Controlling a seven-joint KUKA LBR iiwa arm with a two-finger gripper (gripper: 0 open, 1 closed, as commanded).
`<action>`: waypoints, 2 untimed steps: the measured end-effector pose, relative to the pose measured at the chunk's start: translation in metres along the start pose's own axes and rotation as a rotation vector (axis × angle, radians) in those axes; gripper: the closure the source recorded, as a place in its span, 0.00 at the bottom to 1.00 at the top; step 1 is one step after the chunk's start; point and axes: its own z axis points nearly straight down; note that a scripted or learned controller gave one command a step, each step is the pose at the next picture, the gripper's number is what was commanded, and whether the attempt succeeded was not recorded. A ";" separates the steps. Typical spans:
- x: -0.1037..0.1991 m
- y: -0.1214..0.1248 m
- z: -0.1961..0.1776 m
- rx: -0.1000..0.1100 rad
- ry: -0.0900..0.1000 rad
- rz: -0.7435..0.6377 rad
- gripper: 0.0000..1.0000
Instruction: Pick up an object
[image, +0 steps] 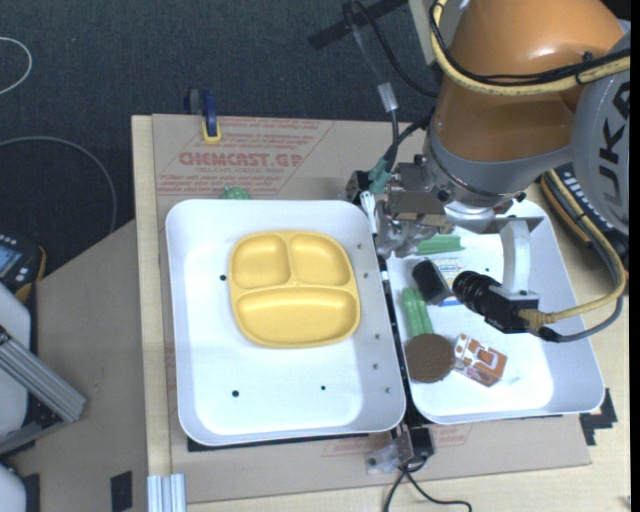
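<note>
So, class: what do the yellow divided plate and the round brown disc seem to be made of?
Yellow divided plate: probably moulded plastic, smooth with a soft sheen; even colour, rounded compartment ridges. Round brown disc: matte and slightly rough-looking, maybe cork or felt; too small to be sure.

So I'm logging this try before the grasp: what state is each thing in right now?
yellow divided plate: upright, lying flat in the left bin.
green marker: lying flat in the right bin.
brown disc: flat, beside the marker.
orange packet: lying flat, next to the disc.
gripper: low over the right bin.
</note>
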 end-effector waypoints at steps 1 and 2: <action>0.049 -0.033 0.049 -0.001 0.003 -0.008 1.00; -0.019 -0.031 0.103 -0.002 -0.001 0.005 1.00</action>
